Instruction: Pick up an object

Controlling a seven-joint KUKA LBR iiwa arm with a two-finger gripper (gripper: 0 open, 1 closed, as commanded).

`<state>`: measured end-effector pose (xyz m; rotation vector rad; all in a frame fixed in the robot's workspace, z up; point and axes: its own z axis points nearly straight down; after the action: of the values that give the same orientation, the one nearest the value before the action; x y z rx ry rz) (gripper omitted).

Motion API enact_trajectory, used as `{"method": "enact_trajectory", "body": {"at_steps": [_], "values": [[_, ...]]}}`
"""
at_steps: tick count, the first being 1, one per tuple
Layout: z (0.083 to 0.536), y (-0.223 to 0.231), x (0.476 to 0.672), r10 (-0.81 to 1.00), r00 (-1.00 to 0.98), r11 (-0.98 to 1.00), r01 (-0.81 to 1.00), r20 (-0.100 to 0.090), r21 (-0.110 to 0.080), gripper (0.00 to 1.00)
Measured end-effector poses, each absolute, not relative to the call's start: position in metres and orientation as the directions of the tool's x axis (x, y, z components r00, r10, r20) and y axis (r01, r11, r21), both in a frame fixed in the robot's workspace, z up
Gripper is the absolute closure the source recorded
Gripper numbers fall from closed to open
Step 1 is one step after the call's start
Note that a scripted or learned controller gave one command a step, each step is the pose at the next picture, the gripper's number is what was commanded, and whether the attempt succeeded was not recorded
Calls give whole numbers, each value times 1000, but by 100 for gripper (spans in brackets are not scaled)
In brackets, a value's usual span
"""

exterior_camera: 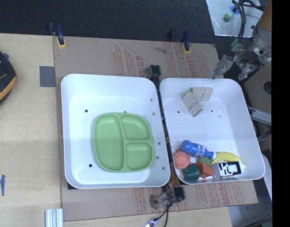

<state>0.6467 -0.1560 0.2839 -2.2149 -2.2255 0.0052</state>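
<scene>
Hand: the hand [232, 66] is up at the top right, just past the far edge of the right bin [239, 126]. Its fingers are spread apart and hold nothing.
Toys: a blue bottle [197, 150], a red ball [181, 160], a green block [191, 173], a yellow banana [227, 156] and a black and white card [228, 168] lie bunched in the near corner of the right bin, well apart from the hand.
Cloth: a folded checked cloth [196, 99] lies near the far end of the same bin, closest to the hand.
Left bin: the left bin [78, 126] holds a green tray [122, 142] with three parts.
Tabletop: both bins sit on brown cardboard [111, 56] on the tabletop [21, 136].
</scene>
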Motion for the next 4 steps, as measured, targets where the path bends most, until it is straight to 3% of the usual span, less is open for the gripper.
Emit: {"method": "enact_trajectory", "body": {"at_steps": [1, 2, 3, 4], "values": [[91, -133, 572, 1000, -5, 5, 1000, -1, -4, 0], [92, -119, 623, 1000, -5, 5, 1000, -1, -2, 0], [92, -188, 654, 1000, -3, 3, 1000, 0, -3, 0], [103, -189, 652, 1000, -8, 8, 1000, 1, -16, 100]]}}
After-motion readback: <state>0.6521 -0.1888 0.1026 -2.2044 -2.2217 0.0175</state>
